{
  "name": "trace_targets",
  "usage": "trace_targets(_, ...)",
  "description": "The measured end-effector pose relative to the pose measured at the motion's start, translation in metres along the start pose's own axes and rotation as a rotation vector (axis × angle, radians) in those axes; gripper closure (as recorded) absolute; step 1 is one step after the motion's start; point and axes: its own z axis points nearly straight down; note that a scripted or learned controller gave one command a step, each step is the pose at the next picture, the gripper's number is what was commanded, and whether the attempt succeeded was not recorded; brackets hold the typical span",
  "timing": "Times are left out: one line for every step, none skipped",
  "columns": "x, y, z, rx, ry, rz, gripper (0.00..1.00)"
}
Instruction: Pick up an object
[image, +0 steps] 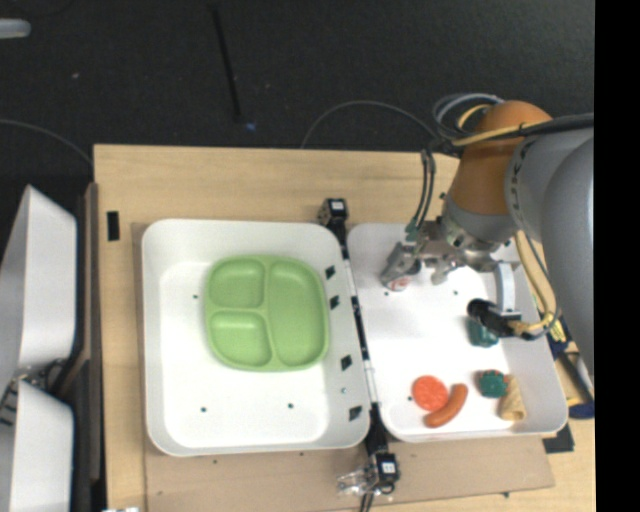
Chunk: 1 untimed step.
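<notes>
the two shallow white bins, the left bin and the right bin, are looking like smooth moulded plastic with a soft sheen. the pale green divided plate is showing a matt, even plastic surface. the light tan bench top is reading as unvarnished wood or board, flat and dull. the arm's orange band is gleaming like glossy painted casing, and the grey shell beside it is looking smooth and satiny. the orange sausage-shaped toy is appearing smooth and slightly shiny, like plastic.
</notes>
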Motion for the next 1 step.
trace_targets(-0.0011, 0.0012, -0.0138, -0.006, 0.000, 0.001, 1.00)
